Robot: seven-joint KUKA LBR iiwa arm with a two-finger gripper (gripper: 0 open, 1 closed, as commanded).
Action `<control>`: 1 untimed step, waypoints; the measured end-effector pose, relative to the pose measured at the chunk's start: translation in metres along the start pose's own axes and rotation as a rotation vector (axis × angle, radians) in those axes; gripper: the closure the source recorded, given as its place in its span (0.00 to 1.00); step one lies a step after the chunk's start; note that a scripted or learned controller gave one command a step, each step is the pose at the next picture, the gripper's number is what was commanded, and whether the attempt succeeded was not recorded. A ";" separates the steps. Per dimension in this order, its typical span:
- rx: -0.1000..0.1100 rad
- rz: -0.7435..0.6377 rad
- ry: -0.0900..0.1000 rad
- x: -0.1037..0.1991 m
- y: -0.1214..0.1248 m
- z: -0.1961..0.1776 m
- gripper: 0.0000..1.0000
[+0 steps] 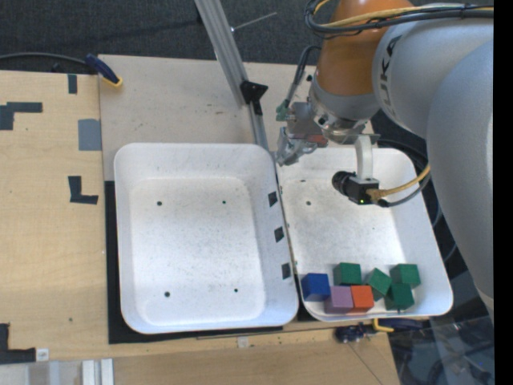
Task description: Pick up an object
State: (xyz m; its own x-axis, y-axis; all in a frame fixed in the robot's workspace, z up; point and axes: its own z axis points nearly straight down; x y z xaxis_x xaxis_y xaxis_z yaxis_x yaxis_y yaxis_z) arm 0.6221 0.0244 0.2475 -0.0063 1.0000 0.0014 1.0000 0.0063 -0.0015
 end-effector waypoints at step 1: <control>0.001 0.000 -0.001 0.052 0.010 0.016 1.00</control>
